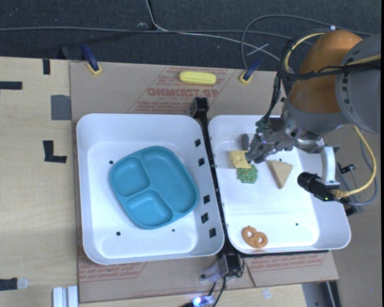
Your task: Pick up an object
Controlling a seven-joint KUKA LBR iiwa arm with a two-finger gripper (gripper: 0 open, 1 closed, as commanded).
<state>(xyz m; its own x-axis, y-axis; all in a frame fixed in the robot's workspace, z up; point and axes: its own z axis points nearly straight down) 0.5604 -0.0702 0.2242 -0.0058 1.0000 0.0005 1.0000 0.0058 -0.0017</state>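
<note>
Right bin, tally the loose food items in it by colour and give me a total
Yellow: 1, block
Green: 1, broccoli-like piece
Tan: 1, wedge
Orange-brown: 1, pretzel
Total: 4, all in the right bin

Two shallow white bins sit side by side on a cardboard sheet (pixel 115 98) laid over a wooden bench. The left bin (pixel 89 133) holds a blue divided plate (pixel 153 185), lying at a slant. The right bin (pixel 333 232) holds a yellow block (pixel 239 159), a green broccoli piece (pixel 247 175) touching its lower edge, a pale wedge (pixel 281 172) just to the right, and a pretzel (pixel 255 237) near the front wall, well apart from the others. The gripper (pixel 256 149) hangs low over the yellow block, at the end of the grey arm with its orange band (pixel 323 62). A yellow corn cob (pixel 197 78) lies on the cardboard behind the bins.
</note>
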